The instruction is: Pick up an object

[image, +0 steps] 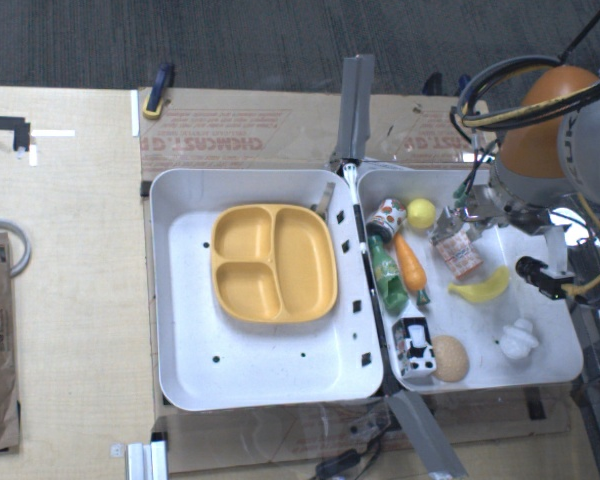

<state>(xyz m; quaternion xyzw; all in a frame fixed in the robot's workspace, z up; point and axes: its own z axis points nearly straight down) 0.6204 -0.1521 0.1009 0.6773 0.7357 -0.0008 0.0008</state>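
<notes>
The plate [275, 264] lies in the left bin [170, 298]. Right of the plate, in the right bin [560, 368], lie the carrot [410, 263], lemon [421, 212], banana [482, 287] and packet [460, 255].

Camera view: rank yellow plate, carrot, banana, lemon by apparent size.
1. yellow plate, by far the largest
2. carrot and banana: similar in length, too close to rank
3. lemon, the smallest

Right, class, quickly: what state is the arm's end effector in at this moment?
End effector: over the right bin, above a small packet; open or shut cannot be told.
</notes>
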